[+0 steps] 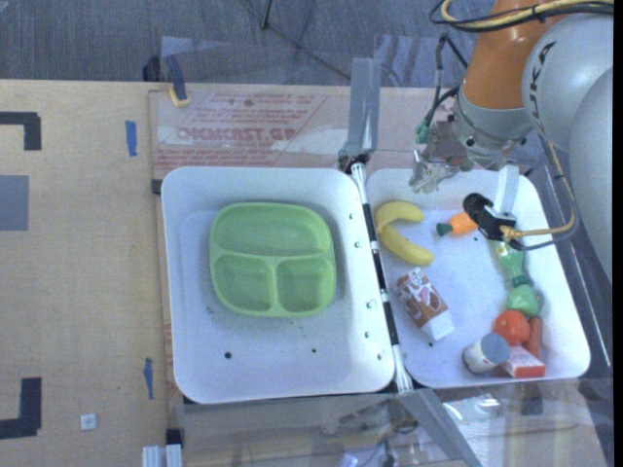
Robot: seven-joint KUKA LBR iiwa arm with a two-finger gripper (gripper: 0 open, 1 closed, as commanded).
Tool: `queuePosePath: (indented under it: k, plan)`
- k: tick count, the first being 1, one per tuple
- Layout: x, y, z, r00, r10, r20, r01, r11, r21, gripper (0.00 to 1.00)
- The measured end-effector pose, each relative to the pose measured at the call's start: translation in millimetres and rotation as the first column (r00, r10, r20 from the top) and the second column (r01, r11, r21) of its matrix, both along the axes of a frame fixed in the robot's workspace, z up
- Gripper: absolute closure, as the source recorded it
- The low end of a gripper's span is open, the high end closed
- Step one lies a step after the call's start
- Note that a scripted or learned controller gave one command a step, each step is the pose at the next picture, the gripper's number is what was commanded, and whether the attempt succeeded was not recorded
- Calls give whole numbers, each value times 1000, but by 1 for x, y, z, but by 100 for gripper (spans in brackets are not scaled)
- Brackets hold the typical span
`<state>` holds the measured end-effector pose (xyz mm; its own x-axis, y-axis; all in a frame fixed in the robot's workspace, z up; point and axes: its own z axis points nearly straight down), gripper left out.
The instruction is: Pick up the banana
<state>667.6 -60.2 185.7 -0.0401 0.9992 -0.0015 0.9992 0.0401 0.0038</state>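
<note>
The yellow banana [401,232] lies curved in the back left corner of the right bin [467,377], close to the divider between the bins. My gripper [427,180] hangs over the right bin's back edge, a little above and to the right of the banana and apart from it. Its fingers stand open and hold nothing.
A green compartment plate [273,259] fills the left bin [185,358]. The right bin also holds a small orange carrot [456,226], a brown and white carton [425,305], green toy food [517,280], a red-orange ball [511,325] and a red and white box [527,364].
</note>
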Motion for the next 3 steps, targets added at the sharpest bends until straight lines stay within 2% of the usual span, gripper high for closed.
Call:
queuePosePath:
  k: [1,2,3]
  plan:
    - [0,0,0,1000,0,-1,0,1000,0,0]
    - [-20,-37,-89,975,222,1,-222,975,0,0]
    - [-19,-37,-78,975,221,6,-221,975,-2,100]
